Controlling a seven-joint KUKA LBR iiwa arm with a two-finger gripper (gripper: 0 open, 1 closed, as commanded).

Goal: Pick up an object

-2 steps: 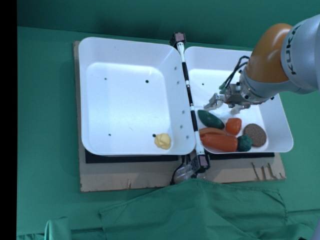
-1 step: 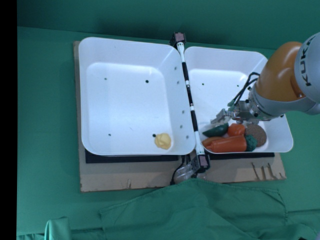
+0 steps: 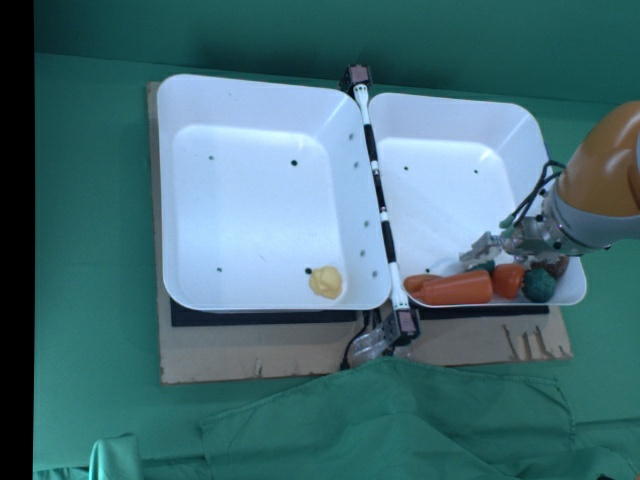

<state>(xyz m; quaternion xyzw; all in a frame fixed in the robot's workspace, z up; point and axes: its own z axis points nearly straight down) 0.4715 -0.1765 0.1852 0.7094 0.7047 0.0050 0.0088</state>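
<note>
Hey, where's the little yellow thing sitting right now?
The yellow object lies in the left bin, in its near right corner, close to the divider rod between the two bins.

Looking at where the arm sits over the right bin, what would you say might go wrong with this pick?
The gripper hovers low over a tight cluster: a long orange carrot-shaped toy, a small orange-red piece and a dark green round piece. It may catch two at once or only push them. The cluster also lies against the near wall of the right white bin, so a finger could strike that wall.
</note>
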